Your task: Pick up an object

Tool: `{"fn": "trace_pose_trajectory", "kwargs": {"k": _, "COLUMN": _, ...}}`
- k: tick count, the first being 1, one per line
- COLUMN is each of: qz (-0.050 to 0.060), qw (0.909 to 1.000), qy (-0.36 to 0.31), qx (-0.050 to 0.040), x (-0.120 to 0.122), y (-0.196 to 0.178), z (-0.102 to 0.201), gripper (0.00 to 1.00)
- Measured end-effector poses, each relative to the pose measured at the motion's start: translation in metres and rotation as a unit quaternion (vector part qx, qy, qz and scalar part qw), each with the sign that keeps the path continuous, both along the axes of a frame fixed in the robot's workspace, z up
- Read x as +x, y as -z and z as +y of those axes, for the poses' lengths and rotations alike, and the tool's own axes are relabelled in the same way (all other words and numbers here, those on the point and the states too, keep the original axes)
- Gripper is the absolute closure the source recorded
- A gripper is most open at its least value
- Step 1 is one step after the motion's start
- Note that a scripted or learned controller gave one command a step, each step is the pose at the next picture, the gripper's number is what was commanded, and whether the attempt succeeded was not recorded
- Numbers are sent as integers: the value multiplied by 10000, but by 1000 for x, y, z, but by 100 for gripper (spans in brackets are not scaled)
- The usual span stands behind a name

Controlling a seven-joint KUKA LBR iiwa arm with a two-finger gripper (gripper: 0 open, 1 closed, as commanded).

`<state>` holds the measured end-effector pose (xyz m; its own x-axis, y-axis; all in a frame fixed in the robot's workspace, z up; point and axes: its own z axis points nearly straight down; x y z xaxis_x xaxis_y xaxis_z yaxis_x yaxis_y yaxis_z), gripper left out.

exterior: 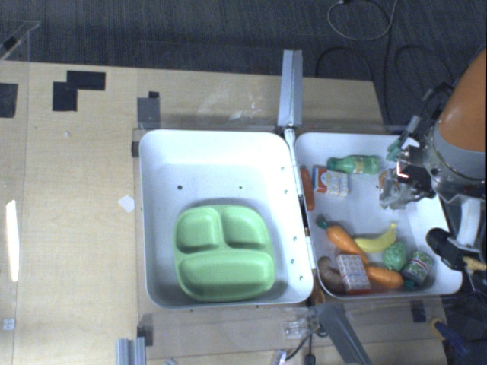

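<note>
Banana (378, 241) lies just below the pincer (397, 192), whose state I cannot tell; descend straight, avoiding the carrot (344, 240) beside it.

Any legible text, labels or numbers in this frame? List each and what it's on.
None can be read.
Small white and orange carton: printed face, too blurred.
Green plastic bottle: pale label, too small.
Small green can: label blurred.
Pink and white checked box: pattern, no words legible.

Robot lab: wooden bench (76, 226), two white bins (156, 204), metal brackets (290, 90), loose cables (365, 14).
</note>
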<state>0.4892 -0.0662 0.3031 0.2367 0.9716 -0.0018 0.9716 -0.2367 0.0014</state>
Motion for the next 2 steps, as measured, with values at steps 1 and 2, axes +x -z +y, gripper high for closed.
{"fn": "trace_pose_trajectory", "kwargs": {"k": 1, "qz": 2, "qw": 10000, "qy": 62, "qx": 4, "x": 5, "y": 13, "z": -22, "gripper": 100}}
{"fn": "trace_pose_trajectory", "kwargs": {"k": 2, "qz": -5, "qw": 10000, "qy": 67, "qx": 5, "x": 0, "y": 23, "z": 35, "gripper": 100}}
